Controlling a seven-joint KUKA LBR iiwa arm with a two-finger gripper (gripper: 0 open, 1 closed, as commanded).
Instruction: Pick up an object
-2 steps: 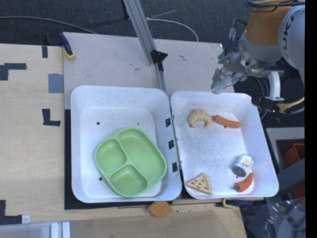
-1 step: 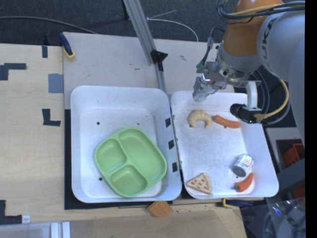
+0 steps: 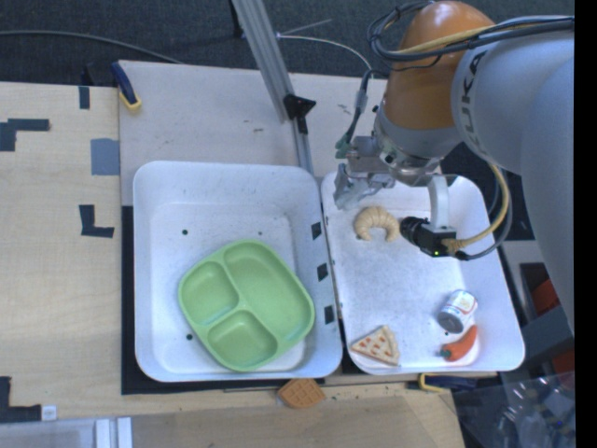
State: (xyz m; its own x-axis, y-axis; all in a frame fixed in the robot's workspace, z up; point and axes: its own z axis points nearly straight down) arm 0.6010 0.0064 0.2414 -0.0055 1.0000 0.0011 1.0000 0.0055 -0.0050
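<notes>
Gripper (image 3: 356,187) sits low over the far left corner of the right bin (image 3: 494,287), hanging from the grey arm (image 3: 504,73) w/ orange band. Can't tell its state from this angle. Croissant (image 3: 377,222) lies on the bin floor just below-right of the gripper, near it but apart, not held. Other stuff in the same bin, well apart from the gripper at the near end: small can (image 3: 456,310), orange-red carrot-like toy (image 3: 461,345) beside it, sandwich wedge (image 3: 376,346) at the near left corner. Left bin (image 3: 159,203) holds a green divided tray (image 3: 246,304). A waffle-like piece (image 3: 300,394) lies on the desk (image 3: 56,278) outside the bins, near edge.
</notes>
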